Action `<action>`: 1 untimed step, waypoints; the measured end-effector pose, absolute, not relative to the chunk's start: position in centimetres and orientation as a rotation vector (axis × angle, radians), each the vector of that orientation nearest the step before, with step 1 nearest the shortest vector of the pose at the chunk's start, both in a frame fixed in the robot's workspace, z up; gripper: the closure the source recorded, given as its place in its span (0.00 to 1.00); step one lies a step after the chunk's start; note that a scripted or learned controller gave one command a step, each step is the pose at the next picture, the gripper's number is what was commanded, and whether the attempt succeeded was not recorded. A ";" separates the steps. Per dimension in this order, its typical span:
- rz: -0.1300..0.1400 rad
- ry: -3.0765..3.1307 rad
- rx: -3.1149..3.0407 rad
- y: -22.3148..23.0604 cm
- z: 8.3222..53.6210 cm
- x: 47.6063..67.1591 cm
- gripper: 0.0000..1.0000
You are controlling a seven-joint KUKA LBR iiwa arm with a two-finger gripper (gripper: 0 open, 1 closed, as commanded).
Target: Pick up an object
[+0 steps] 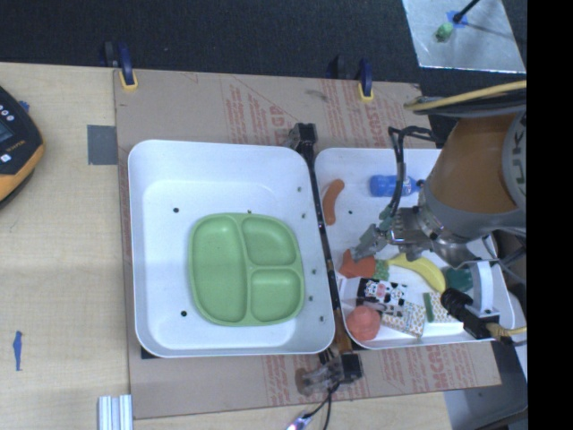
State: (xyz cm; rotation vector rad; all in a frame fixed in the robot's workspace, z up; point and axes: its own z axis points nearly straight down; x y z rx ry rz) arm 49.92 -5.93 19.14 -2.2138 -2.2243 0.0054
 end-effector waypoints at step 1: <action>0.005 -2.223 -2.215 -10.9 9.4 47.5 0.00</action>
